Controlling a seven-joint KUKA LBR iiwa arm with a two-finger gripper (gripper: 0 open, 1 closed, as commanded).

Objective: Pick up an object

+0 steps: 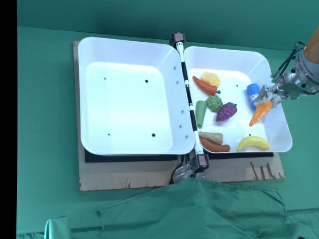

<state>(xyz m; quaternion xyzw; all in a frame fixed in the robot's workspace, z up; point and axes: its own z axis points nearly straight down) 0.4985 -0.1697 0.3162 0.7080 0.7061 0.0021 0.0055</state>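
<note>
Camera view: the gripper [272, 100] pinches the top of a toy carrot [260, 113] — fingers closed on it. The carrot's long axis slants down-left over the right bin [279, 128].

Two bins sit side by side on a cardboard sheet [99, 180], the left bin [129, 96] and the right bin [234, 59] meeting at a hinged rod [187, 91], with a cloth [199, 210] lying in front. In the right bin, a corn cob [211, 78] lies behind a chili pepper [205, 85], with a broccoli floret [214, 103] between a cucumber [200, 112] and a grape bunch [226, 111]. Nearer the front edge lie a bread roll [211, 137], a sausage [215, 146] and a banana [252, 143], while a carrot [260, 113] and a bottle [253, 94] lie toward the right wall beside the gripper [273, 97].
</note>
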